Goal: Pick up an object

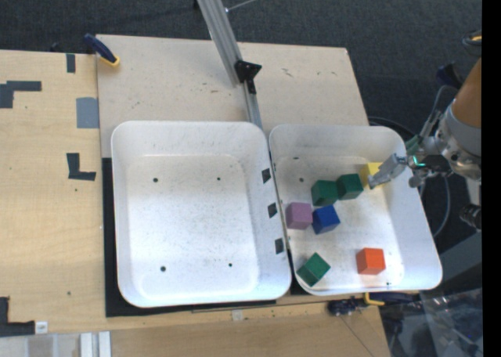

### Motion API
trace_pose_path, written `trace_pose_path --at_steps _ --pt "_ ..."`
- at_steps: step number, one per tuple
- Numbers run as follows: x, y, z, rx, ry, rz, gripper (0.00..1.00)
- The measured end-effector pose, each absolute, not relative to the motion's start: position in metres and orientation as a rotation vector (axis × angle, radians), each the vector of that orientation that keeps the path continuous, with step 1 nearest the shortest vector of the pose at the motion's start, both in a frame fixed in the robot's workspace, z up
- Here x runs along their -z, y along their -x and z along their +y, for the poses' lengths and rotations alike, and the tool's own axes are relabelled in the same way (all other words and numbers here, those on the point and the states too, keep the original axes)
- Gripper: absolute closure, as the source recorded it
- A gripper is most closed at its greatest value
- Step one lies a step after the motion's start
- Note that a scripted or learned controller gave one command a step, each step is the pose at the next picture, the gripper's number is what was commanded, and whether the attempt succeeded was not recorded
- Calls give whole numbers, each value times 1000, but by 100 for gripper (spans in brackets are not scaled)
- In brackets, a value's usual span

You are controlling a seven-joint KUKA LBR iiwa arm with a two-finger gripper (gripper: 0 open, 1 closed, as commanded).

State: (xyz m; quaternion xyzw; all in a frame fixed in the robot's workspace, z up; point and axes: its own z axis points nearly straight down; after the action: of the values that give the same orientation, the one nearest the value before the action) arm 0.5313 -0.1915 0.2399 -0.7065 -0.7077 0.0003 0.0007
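**End Effector at the Right Rim of the Right Bin**

Arm position: The arm [470, 105] enters from the right edge of the view. Its end effector [389, 169] sits low over the upper right part of the right bin [415, 230], with the metallic fingers pointing left and slightly downward into the bin.

End effector state: The fingertips lie against or just in front of a yellow block [371, 169]. Whether the fingers are parted or closed, and whether the block is between them, cannot be determined at this resolution.

Object layout, right bin:
- The yellow block rests near the right wall, partly hidden by the fingertips. No long axis can be read from its visible part.
- Two dark green cubes [337, 188] sit side by side, touching, just left of the yellow block. Together they form a row running from lower left to upper right.
- A blue cube [326, 218] lies below them, touching a purple cube [298, 214] to its left.
- A third green cube [314, 268] lies near the front wall, turned corner-on to the bin edge.
- An orange cube [371, 260] lies near the front right corner, roughly square with the bin.

Left bin [125, 191]: It stands beside the right bin on the tabletop [172, 73].
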Motion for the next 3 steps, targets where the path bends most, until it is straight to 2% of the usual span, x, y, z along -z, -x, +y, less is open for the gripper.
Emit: trace_pose_path --at_steps 3 --pt "-89 -525 -171 -5 2219 -2221 0"
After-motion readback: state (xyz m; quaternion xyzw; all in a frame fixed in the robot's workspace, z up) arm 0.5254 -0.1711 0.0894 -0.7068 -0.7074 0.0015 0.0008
